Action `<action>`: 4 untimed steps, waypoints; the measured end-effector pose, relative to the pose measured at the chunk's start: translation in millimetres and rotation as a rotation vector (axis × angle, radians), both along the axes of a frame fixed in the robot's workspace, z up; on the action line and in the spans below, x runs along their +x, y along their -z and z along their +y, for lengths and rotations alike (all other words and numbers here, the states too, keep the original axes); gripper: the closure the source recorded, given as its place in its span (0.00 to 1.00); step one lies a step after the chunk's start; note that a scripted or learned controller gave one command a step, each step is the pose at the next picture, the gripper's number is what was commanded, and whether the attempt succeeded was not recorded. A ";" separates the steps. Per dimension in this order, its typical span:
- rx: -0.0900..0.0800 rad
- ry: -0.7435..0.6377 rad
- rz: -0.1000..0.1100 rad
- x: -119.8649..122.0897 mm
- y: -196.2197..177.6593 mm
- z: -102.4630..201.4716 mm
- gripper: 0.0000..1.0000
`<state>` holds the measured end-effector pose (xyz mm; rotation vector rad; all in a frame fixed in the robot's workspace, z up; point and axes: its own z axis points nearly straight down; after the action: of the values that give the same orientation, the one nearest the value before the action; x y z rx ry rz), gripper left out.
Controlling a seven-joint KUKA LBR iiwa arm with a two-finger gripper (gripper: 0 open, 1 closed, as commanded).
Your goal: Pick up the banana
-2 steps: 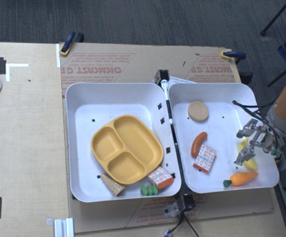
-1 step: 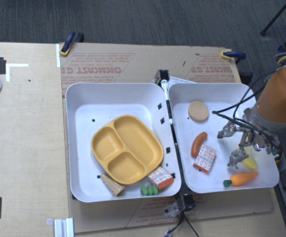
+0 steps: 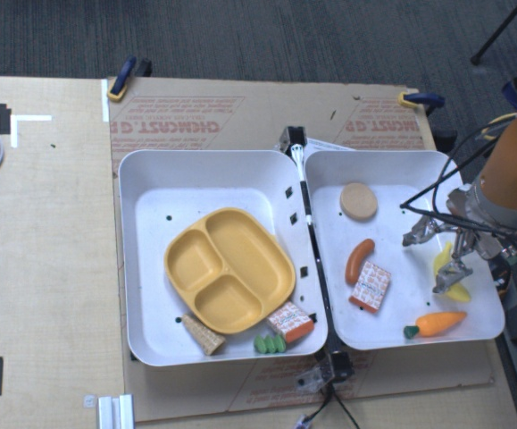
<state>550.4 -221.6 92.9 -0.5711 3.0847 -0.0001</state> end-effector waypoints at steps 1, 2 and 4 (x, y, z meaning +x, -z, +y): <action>0.001 0.005 -0.004 1.0 -10.2 0.0 1.00; 0.000 0.009 0.000 -1.6 -73.8 87.6 1.00; -0.001 -0.315 -0.001 24.6 -29.5 5.8 1.00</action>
<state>575.1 -215.8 122.4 -1.0474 2.9564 -0.0008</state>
